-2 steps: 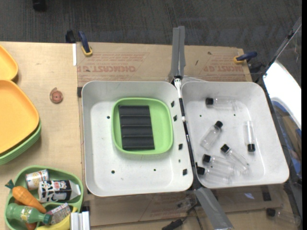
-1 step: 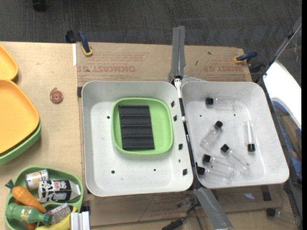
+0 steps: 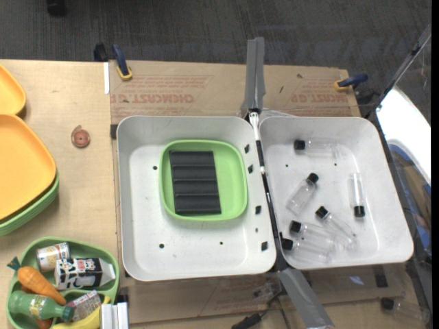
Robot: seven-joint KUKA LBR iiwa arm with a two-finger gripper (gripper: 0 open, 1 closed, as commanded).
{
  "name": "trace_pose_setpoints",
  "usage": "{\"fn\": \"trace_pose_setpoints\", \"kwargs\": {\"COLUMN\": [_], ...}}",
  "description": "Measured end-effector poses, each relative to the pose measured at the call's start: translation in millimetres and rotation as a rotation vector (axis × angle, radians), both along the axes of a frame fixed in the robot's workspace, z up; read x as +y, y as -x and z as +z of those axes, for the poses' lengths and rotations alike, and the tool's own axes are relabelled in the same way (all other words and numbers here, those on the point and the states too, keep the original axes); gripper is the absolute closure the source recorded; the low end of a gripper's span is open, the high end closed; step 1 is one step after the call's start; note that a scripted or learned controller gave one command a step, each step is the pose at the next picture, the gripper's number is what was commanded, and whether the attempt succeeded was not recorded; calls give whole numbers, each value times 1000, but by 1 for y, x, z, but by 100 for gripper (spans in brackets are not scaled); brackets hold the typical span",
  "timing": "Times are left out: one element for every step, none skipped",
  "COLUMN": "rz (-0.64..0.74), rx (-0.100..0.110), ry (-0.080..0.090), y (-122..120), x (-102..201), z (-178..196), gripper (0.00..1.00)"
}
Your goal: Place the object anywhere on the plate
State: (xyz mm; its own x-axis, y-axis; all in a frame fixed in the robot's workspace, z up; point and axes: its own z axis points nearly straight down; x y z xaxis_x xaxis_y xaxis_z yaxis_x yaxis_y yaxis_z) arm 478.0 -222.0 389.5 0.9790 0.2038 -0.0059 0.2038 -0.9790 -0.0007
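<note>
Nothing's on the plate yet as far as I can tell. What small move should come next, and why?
Probably bring the gripper down over the clear plastic vial with a black cap near the middle of the right white bin. It lies a little apart from the others, and the green square plate in the left white bin carries only its ribbed black insert.

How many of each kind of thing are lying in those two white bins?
Green plate, left bin: 1
Black ridged block on that plate: 1
Clear vials with black caps, right bin, some hard to separate: 6, for example and
Total: 8
</note>
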Motion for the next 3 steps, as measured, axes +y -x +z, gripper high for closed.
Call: {"fn": "trace_pose_setpoints", "kwargs": {"rz": [-7,-5,46], "rx": [0,-1,-1], "ry": [-3,-2,0], "y": [2,1,1], "x": [0,84,19], "z": [-207,-195,-104], "gripper": [0,0,0]}}
